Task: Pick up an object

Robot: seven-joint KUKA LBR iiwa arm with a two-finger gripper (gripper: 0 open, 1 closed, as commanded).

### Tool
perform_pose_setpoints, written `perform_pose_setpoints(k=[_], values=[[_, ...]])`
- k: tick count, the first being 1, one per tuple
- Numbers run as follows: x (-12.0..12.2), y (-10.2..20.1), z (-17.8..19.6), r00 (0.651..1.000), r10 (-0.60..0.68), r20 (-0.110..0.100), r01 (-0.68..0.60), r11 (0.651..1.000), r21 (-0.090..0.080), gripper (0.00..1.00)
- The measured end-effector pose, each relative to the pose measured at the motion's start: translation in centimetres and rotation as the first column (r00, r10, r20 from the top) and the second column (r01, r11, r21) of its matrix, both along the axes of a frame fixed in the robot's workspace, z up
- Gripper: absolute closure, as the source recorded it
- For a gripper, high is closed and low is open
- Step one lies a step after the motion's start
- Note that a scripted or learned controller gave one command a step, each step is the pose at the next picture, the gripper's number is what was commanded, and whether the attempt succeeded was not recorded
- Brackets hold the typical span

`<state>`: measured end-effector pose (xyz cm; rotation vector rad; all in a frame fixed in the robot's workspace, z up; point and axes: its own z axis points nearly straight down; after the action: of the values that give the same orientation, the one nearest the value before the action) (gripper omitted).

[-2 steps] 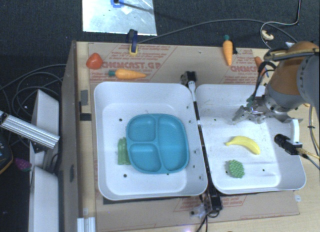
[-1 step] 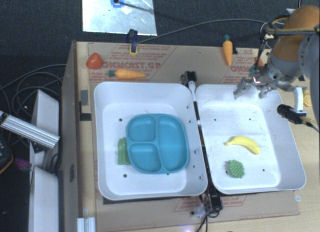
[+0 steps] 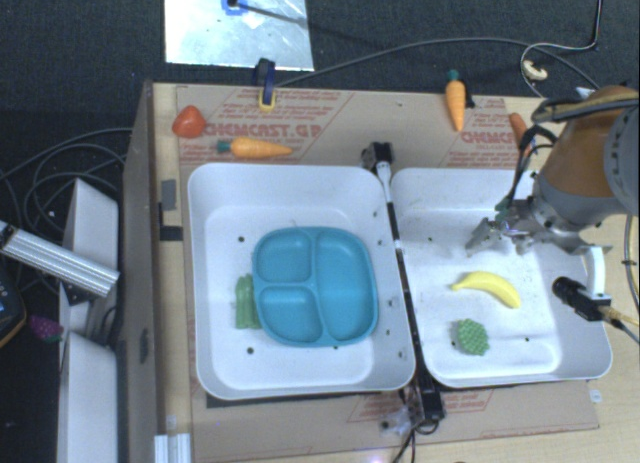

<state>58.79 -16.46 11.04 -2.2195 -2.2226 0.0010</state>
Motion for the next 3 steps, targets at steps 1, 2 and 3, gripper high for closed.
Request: perform_pose_setpoints(k=[1,2,3], values=[[-2.4,3.3,0.4,1.000,0.002,0.002,-0.002,1.000,0.001,0.00],[-4.6,2.6,-2.6,1.000,0.000,0.001,0.000,1.000,0.000,0.00],[-4.5,2.6,-1.6,1.000,0.000,0.004,0.000,1.000,0.000,1.00]])
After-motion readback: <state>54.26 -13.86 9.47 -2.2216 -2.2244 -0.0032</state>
